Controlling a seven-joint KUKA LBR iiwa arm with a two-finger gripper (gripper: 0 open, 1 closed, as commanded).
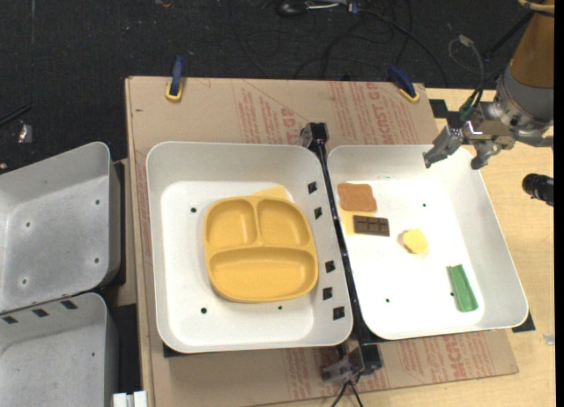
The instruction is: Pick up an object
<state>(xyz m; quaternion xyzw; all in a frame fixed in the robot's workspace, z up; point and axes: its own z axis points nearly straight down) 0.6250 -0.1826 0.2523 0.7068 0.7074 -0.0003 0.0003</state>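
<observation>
The right bin (493,247) holds a tan brown slab (357,196), a dark chocolate-like bar (371,225), a small yellow lump (414,241) and a green stick (461,287). My gripper (459,153) hangs over the bin's far right rim, its two fingers spread apart with nothing between them. It is well up and to the right of all the objects. The left bin (176,185) carries a yellow divided tray (261,249).
A black divider clip strip (330,220) runs between the two bins. Cardboard (264,106) lies under the bins, held by blue and yellow clamps at the back. White panels (53,220) sit at the far left. Cables cross the dark floor behind.
</observation>
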